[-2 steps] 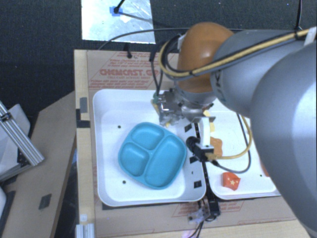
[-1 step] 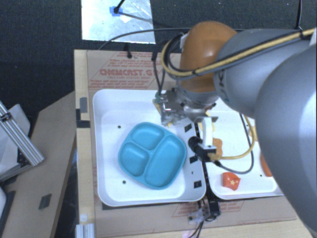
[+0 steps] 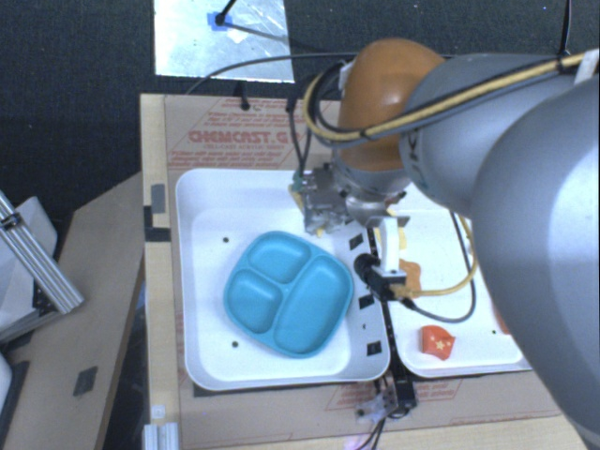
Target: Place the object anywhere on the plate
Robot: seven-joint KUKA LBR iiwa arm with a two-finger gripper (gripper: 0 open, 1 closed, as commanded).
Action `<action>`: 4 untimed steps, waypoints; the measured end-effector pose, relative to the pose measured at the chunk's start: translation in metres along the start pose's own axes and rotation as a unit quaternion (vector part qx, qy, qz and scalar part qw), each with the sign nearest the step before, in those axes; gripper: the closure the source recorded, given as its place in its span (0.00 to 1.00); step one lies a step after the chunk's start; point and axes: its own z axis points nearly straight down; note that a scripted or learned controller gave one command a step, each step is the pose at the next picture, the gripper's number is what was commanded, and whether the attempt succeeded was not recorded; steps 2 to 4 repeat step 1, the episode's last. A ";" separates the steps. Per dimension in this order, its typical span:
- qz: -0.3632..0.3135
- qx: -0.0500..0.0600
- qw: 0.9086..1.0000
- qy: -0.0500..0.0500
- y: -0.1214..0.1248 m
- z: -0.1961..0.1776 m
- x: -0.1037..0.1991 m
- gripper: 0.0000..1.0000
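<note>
Grey arm (image 3: 525,157) looms nearest, wrist low over the bins' divider. Jaws' state: cannot tell. Orange object (image 3: 437,342) lies in right bin (image 3: 487,350); blue plate (image 3: 288,292) left. Pick pending: descend, grasp.

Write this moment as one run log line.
gripper: above divider, near plate edge | blue plate: left bin | orange object: right bin | placement: not done

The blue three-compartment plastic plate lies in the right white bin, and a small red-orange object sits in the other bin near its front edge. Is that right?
Not quite. The camera view shows the blue three-compartment plastic plate lying in the left white bin, not the right one. The small red-orange object does sit in the other bin, on the right, near its front edge.
</note>
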 end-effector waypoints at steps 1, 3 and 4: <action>0.000 0.000 1.000 0.000 0.000 0.000 0.000 0.00; 0.000 0.000 1.000 0.000 0.000 0.000 0.000 0.00; 0.000 0.000 1.000 0.000 0.000 0.000 0.000 0.00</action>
